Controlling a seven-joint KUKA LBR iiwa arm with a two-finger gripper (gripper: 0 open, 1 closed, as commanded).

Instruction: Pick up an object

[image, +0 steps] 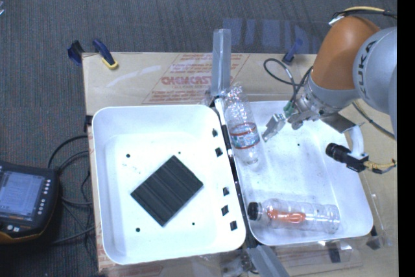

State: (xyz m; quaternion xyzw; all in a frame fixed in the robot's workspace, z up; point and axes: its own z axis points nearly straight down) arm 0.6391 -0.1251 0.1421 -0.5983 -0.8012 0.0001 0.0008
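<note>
Camera view puts the end effector (277, 124) at about one o'clock from the centre, over the upper part of the right bin (353, 181). Its fingers stand narrowly parted with nothing between them, their tips just beside the water bottle (243, 132).

That bottle lies along the right bin's left wall, cap toward twelve o'clock, label near its middle. It looks like the nearest candidate to pick. My worry is its placement: clear, round and hard against the wall, it leaves little room for a finger on the nine o'clock side. A closing grip could catch only the shoulder and squeeze it out, or a finger could strike the bin wall and stop short. The smooth plastic would likely roll if nudged from the side.

A second bottle (295, 213) lies across the right bin at about five o'clock, dark cap pointing to nine o'clock, something orange inside it. It sits well apart from the fingers and has open floor around it, so it seems the easier target.

In the left bin (104, 133) a dark ribbed square pad (167, 189) lies flat, likely too thin to grip easily. Both bins rest on the worktop (149, 78).
</note>
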